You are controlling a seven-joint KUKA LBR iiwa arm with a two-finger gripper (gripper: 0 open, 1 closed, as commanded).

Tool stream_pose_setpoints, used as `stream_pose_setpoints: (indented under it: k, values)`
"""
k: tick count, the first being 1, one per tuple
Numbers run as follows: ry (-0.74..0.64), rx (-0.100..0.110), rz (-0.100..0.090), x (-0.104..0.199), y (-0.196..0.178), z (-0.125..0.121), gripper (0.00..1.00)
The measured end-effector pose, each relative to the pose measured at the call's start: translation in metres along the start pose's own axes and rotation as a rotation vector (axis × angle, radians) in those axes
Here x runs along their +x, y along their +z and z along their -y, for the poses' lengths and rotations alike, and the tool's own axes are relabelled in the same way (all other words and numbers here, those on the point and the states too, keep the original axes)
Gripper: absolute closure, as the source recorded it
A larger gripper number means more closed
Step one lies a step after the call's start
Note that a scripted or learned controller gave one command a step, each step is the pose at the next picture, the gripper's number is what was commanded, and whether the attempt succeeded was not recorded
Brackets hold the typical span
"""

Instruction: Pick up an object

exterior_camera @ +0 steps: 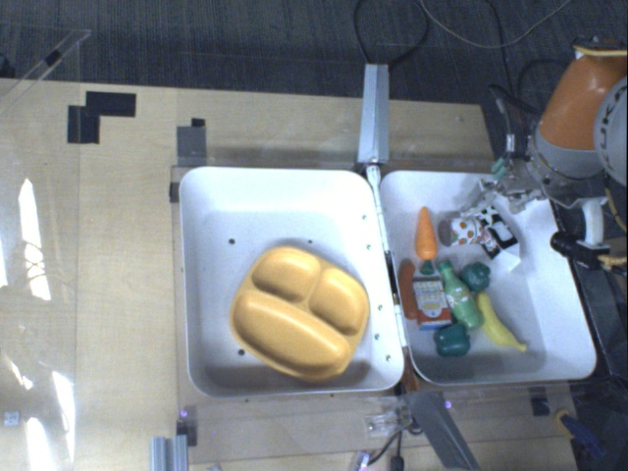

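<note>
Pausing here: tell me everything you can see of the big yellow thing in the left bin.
The yellow object is a large, smooth, glossy lump, plastic-looking, like a bread loaf, with grooves dividing it into three rounded lobes. It lies flat on the left bin floor, toward the near right corner, close to the right wall. Nothing else touches it.
</note>
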State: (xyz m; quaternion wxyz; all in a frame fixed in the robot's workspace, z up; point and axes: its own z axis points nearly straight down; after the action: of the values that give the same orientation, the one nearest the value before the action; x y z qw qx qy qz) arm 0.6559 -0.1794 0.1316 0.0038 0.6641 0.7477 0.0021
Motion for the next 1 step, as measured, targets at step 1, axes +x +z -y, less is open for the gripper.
stream_pose_setpoints:
  k: [1]
  values:
    - [-0.087, 0.001, 0.000, -0.0227, 0.0436, 0.0277, 0.00]
